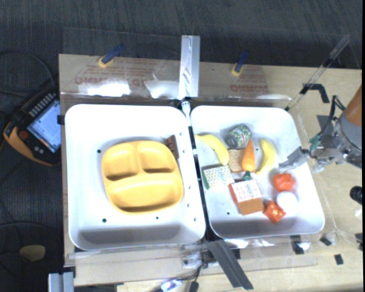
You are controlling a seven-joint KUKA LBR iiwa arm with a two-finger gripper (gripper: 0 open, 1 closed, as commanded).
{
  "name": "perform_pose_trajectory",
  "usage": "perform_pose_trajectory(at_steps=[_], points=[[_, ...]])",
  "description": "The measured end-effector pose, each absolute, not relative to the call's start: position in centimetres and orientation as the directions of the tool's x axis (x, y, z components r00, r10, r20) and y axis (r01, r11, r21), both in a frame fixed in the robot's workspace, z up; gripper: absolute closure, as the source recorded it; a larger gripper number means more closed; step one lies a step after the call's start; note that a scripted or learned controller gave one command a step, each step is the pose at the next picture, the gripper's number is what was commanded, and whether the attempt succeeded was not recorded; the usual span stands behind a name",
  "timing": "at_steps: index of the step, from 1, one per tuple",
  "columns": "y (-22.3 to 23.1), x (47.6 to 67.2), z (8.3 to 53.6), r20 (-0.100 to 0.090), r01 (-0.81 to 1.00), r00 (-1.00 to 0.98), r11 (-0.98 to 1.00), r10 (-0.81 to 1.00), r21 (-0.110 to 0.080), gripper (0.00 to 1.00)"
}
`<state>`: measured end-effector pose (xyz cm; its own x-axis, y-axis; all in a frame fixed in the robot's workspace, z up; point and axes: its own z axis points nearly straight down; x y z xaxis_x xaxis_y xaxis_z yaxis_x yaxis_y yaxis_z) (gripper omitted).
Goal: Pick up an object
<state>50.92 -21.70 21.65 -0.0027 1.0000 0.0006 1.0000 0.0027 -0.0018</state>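
The right bin [304, 221] holds a pile of small objects. A yellow banana [214, 146] lies at its left and a second banana [267, 154] further right. Between them stands an orange carrot [249, 156], below a grey-green round object [238, 135]. A red tomato [283, 181], a white egg [286, 199] and a small red piece [274, 211] sit at the lower right. A red and white box [246, 196] and a green patterned packet [217, 176] lie in the middle. My gripper [292, 158] hangs over the bin's right side, just above the tomato, with nothing seen held.
The left bin [79, 224] holds a yellow compartment tray [143, 174], with a small brown piece [171, 143] at the tray's upper right corner. A metal divider [194, 163] runs between the bins. The arm [344, 139] comes in over the right rim.
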Motion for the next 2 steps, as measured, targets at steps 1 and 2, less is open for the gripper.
perform_pose_trajectory(at_steps=[1, 2], points=[[-21.47, 50.91, 10.24, 0.009, 0.999, -0.036, 0.036, 0.999, 0.003, 0.00], [-21.61, 50.82, 11.00, 0.007, 0.999, -0.035, 0.035, 0.999, 0.000, 1.00]])
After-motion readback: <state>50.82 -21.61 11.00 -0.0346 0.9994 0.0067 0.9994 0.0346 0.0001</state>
